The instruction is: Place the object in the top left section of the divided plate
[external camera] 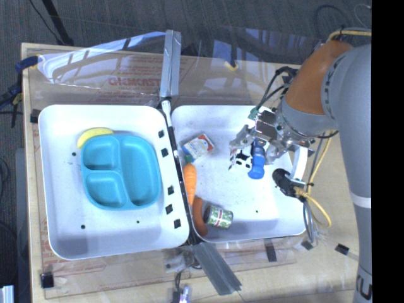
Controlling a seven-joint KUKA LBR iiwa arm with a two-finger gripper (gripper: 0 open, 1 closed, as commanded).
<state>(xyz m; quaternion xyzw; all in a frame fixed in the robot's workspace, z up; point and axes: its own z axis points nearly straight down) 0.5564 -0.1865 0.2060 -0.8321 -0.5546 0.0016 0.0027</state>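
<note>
Camera view: two shallow white bins side by side on a pale wooden bench (95, 276). The left bin (57, 219) carries a glossy blue divided plate (121, 171), rounded-rectangular, with two smaller sections on its left side and one long section on its right; a yellow rounded piece (95, 134) peeks out from behind the plate's upper left edge. In the right bin (265, 216), the gripper (254, 155) hangs above the floor with a small blue object (257, 163) between its fingers, closed on it. The object looks like smooth plastic, roughly cylindrical with a rounded lower end, its long axis near vertical in the picture, rounded end pointing toward the bin's near edge. Along the right bin's left wall lies an orange carrot (189, 180), tapered, long axis up-down. Above it, a small carton-like packet (198, 146), red and white. Near the front, a small can (218, 217) on its side, green and red label.
</note>
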